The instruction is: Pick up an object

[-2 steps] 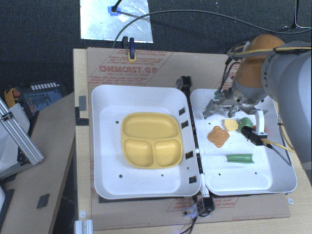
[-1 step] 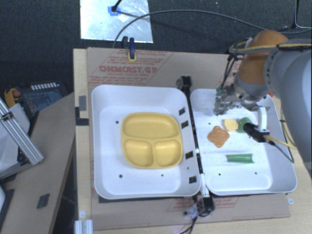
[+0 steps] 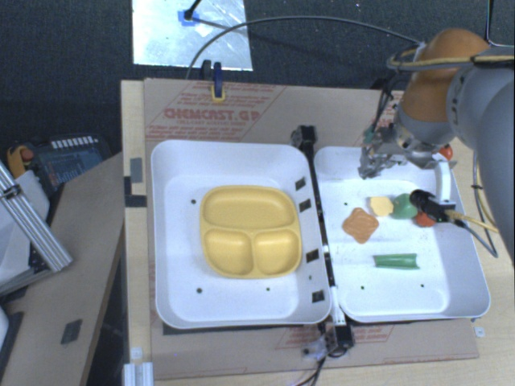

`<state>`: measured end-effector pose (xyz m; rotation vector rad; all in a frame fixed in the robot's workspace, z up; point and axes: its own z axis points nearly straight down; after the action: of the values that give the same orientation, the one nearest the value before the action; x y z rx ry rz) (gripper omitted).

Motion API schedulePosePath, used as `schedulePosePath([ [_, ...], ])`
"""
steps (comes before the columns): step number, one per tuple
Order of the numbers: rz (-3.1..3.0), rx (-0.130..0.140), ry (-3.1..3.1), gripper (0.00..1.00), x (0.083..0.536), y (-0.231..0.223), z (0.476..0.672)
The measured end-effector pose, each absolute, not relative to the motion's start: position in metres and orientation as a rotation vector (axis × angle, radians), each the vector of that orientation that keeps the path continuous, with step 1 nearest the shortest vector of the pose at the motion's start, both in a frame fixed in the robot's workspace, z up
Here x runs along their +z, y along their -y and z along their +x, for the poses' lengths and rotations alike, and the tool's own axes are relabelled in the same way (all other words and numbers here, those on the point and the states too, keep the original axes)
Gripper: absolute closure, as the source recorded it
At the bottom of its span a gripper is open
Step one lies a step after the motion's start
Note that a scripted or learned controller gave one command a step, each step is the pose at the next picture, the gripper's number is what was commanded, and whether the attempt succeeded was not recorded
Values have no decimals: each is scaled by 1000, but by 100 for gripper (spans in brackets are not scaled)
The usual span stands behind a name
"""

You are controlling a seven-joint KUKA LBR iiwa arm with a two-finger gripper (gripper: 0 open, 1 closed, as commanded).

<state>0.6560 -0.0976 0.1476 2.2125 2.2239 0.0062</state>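
A robotics lab: white bins (image 3: 241, 155) on cardboard-covered bench (image 3: 233, 107), loose cables (image 3: 306, 22).

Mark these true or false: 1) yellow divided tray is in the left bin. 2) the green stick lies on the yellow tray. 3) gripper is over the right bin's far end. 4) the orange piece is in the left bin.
1) True: the yellow tray sits in the left bin.
2) False: the green stick lies on the floor of the right bin.
3) True: the gripper is over that bin's far end.
4) False: the orange piece is in the right bin.
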Motion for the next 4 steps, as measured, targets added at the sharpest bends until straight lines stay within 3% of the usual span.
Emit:
schedulePosePath([
  [1,2211,6,-2224,100,202,98,658],
  [4,2213,1,-2231,100,211,-49,628],
])
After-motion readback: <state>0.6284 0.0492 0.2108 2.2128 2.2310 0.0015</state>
